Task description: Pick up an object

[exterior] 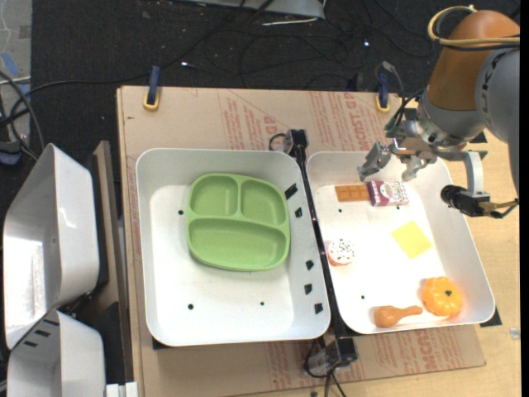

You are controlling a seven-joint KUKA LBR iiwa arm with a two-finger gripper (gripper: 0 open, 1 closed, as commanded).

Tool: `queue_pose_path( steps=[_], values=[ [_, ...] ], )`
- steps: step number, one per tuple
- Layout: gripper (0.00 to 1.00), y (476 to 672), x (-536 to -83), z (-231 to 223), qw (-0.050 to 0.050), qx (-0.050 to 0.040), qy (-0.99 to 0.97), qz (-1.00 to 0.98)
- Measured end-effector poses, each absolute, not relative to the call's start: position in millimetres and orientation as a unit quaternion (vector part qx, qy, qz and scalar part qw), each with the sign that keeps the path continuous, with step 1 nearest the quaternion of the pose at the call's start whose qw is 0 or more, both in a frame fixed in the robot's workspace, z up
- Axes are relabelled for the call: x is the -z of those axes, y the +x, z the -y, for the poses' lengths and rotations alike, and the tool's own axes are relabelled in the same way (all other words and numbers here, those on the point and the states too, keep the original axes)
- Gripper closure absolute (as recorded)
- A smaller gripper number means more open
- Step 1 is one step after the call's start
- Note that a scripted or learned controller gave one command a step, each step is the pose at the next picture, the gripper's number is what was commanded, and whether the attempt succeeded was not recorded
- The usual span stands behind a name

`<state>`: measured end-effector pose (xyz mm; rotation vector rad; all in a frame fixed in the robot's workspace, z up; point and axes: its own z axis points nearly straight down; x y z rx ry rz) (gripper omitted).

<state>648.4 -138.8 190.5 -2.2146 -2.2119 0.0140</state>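
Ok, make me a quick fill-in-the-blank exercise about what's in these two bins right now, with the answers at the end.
1. The green divided plate lies in the ____ bin.
2. The pincer hangs open above the right bin's ____ edge, holding nothing.
3. The flat square in the right bin is coloured ____.
4. The orange pumpkin sits in the right bin's near corner, beside an orange ____-shaped toy.

Missing words: left; far; yellow; drumstick
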Motion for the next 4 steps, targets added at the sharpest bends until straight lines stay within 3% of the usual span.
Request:
queue_pose_path(
  steps=[1, 2, 3, 4],
  values=[
    [0.00, 651.6, -200.1, 138.4, 0.000, 0.0000, -0.707, 0.708],
    [0.00, 650.9, -135.7, 138.4, 0.002, -0.0018, -0.707, 0.707],
    [0.00, 653.2, -95.9, 140.2, -0.004, -0.0001, -0.707, 0.707],
    [1.00, 656.7, -112.2, 141.7, -0.011, 0.0033, -0.707, 0.707]
  ],
)
